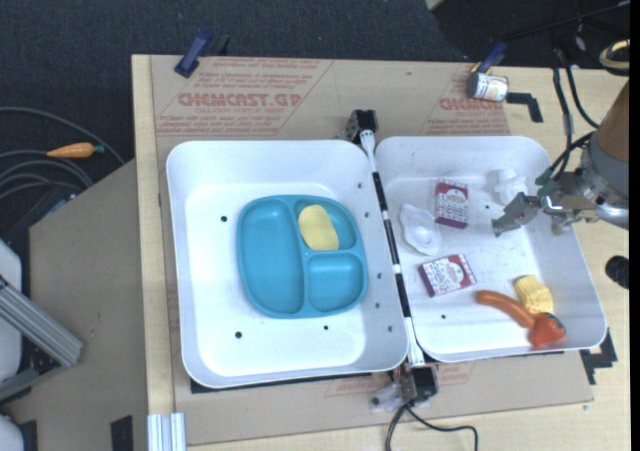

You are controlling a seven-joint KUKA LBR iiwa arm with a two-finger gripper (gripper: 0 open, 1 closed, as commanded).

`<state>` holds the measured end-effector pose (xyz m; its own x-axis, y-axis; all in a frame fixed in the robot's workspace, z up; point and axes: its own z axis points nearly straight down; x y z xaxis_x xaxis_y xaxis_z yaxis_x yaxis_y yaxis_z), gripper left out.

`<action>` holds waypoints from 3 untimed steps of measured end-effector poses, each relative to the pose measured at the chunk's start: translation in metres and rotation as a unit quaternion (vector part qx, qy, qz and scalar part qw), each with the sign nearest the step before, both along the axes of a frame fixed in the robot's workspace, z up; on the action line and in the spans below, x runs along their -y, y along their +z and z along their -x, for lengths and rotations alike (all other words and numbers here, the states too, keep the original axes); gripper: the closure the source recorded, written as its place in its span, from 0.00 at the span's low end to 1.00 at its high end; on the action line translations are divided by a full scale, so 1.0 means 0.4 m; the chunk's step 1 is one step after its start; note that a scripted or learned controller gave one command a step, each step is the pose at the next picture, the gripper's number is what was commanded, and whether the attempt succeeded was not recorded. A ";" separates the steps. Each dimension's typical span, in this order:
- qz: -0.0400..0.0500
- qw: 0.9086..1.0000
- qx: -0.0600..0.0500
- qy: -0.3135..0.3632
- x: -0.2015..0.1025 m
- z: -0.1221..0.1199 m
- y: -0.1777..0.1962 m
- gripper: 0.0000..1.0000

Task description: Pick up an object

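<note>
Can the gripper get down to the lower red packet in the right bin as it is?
Probably yes: the red packet lies flat by itself, nothing on it, and the gripper is over the same bin.

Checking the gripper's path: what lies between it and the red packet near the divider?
In the camera view, only bare white bin floor separates the gripper from the upper red packet.

You've got the gripper (pixel 512 214) over the right bin (pixel 570 269), near two red packets (pixel 452 204). Left bin (pixel 200 239) holds a blue tray (pixel 265 259) with a yellow item (pixel 319 227).
</note>
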<state>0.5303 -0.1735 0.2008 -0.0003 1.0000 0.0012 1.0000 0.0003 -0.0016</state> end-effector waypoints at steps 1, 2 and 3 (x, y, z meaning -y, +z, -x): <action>0.000 1.000 0.001 0.000 -0.020 -0.060 -0.291 0.00; 0.000 1.000 0.001 0.001 -0.099 -0.179 -0.290 0.00; 0.001 1.000 0.002 0.001 -0.098 -0.180 -0.264 1.00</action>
<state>0.6022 -0.1342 0.0951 -0.0016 1.0000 -0.0001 1.0000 0.0016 0.0026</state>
